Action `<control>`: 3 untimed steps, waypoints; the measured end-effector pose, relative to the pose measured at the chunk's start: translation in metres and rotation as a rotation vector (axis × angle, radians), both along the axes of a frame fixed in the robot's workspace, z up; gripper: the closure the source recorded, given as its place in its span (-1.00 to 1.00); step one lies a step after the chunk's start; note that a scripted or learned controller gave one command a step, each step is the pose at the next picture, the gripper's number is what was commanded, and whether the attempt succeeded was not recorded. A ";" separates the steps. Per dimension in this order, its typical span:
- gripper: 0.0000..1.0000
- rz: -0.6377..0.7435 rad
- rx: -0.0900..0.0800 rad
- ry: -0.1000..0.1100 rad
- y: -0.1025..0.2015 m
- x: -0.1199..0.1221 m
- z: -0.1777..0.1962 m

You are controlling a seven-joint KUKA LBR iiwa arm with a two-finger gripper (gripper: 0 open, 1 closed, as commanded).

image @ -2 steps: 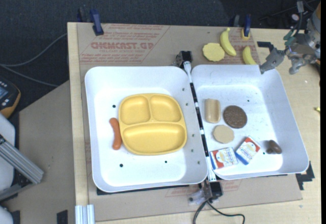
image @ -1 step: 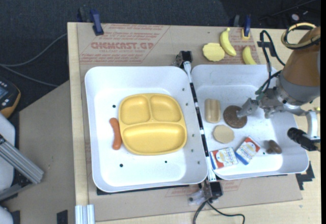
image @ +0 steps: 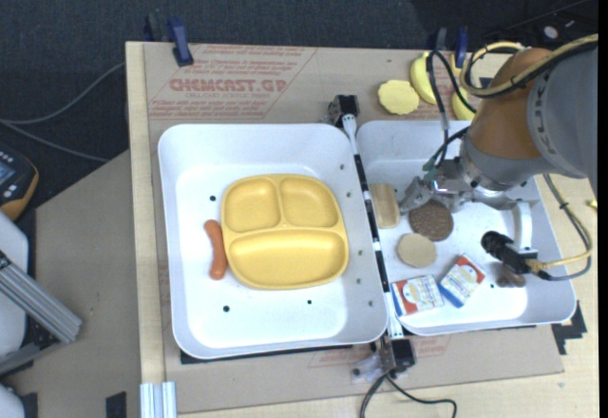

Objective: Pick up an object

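You see the gripper (image: pixel 429 193) low over the brown patty (image: pixel 435 221) in the right bin (image: pixel 399 142), though its opening is too hard to judge.

claw (image: pixel 429 190) over right bin (image: pixel 541 307) | above brown patty (image: pixel 434 221) | yellow tray (image: pixel 283 229) left bin (image: pixel 190 302)

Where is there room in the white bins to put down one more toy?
Left bin: bare floor all around the yellow plate, widest below it; a hot dog lies at its left. Right bin: crowded with the arm, cookies and cartons; bare only at its top left corner.
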State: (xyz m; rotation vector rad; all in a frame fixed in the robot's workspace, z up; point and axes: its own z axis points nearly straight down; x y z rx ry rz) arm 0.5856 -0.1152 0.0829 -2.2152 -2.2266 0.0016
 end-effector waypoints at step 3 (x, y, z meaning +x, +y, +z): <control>1.00 0.006 0.003 -0.013 0.105 -0.005 0.108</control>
